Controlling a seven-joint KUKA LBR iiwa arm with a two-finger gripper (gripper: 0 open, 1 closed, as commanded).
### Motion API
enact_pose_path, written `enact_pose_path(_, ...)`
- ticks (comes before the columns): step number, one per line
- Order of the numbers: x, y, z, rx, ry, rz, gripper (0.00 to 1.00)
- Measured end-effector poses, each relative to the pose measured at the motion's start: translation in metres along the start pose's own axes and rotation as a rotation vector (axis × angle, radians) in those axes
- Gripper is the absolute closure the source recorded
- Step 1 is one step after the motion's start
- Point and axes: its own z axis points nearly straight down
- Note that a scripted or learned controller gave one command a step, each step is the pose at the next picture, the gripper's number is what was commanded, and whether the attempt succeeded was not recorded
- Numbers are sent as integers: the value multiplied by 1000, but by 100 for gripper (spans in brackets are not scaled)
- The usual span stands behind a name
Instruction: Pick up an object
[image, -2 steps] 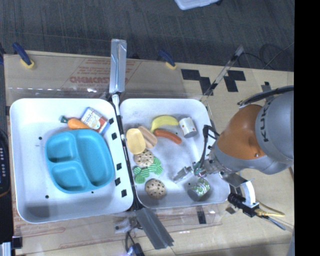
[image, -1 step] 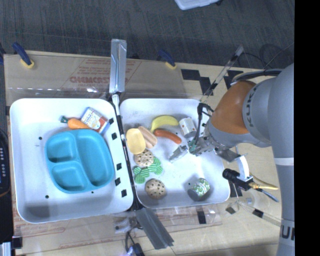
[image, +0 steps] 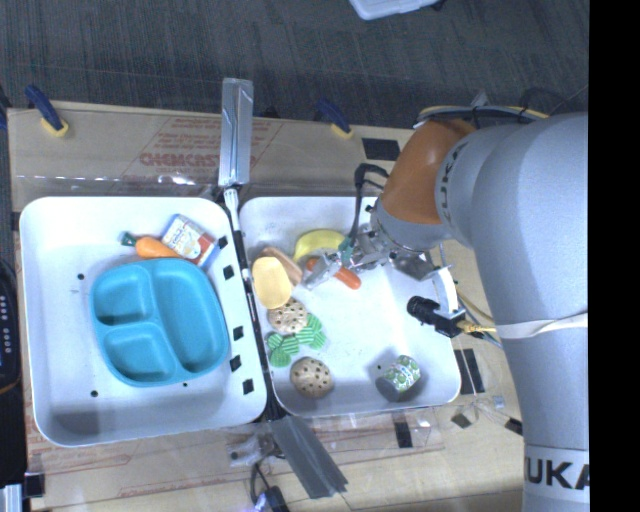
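Observation:
My gripper (image: 335, 264) is low in the right bin (image: 420, 330), near its back left part. It sits just in front of a yellow fruit-like piece (image: 318, 242) and right over a small orange-red piece (image: 347, 277), which pokes out at its right side. Whether that piece is held is unclear. A pale yellow rounded item (image: 270, 282) lies to the gripper's left against the bin's wall. In front of it lie a cookie (image: 288, 317), a green leafy piece (image: 296, 343) and a second cookie (image: 312, 376). A grey-green round object (image: 400, 376) rests at the front right.
The left bin (image: 50, 400) holds a blue divided plate (image: 160, 322), an orange carrot (image: 155, 247) and a small printed packet (image: 188, 238) at its back. The arm's grey body with its orange band (image: 420, 180) covers the right bin's right side. A black cable end (image: 432, 313) hangs there.

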Motion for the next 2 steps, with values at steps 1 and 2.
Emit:
enact_pose_path(1, 0, 0, -9, 1, 0, -4, 100)
enact_pose_path(2, 79, 44, -155, -10, -5, 20, 100)
